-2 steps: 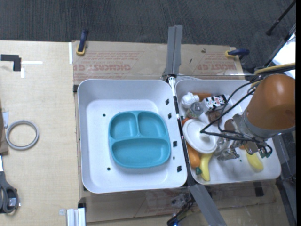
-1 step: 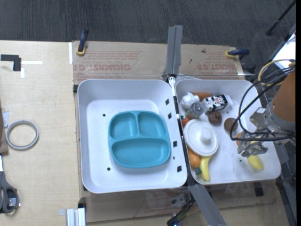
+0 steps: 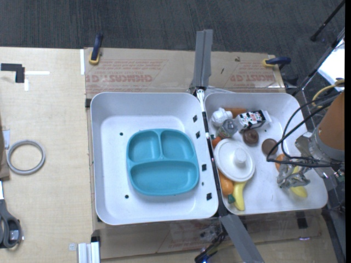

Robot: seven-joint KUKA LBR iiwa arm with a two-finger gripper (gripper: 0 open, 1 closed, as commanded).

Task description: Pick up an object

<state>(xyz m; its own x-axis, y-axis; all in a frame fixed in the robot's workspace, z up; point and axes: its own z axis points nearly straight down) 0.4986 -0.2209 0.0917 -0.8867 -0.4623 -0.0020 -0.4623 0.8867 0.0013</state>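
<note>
My gripper [image 3: 289, 178] hangs low over the right bin [image 3: 274, 100], near that bin's right wall. It sits just above a yellow object [image 3: 299, 191], with a small orange piece [image 3: 280, 159] to its upper left. Cables and the wrist hide what lies directly under it. Further left in the same bin are a white round lid [image 3: 235, 160], a banana [image 3: 239, 196], an orange fruit [image 3: 226, 186], two brown round items [image 3: 250, 137] [image 3: 269, 146], a black-and-white carton [image 3: 254, 118] and a white figure [image 3: 220, 115].
The left bin [image 3: 104, 147] holds a teal divided plate [image 3: 163, 161]. On the bench to the left lie a grey tape roll [image 3: 24, 156] and scissors [image 3: 8, 230]. Clamps [image 3: 96, 48] [image 3: 277, 62] pin the cardboard behind the bins.
</note>
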